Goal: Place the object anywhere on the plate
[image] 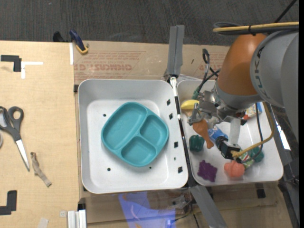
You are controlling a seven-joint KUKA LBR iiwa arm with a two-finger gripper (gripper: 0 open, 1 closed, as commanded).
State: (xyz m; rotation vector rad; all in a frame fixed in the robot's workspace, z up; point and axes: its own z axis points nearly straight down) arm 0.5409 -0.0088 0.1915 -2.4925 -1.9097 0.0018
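Camera view: my gripper (pixel 214 129) hung over right bin (pixel 270 172); grip state could not be told. Toys lay below; plate (pixel 135 134) waited in left bin (pixel 90 175). Advice: confirm grasp before lifting, then cross divider high.

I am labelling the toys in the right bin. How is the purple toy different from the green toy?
The purple toy is bumpy like a grape cluster; the green toy is smoother and rounder. The purple toy lies nearer the bin's front edge; the green toy lies farther in, beside the orange toy. Both are small.
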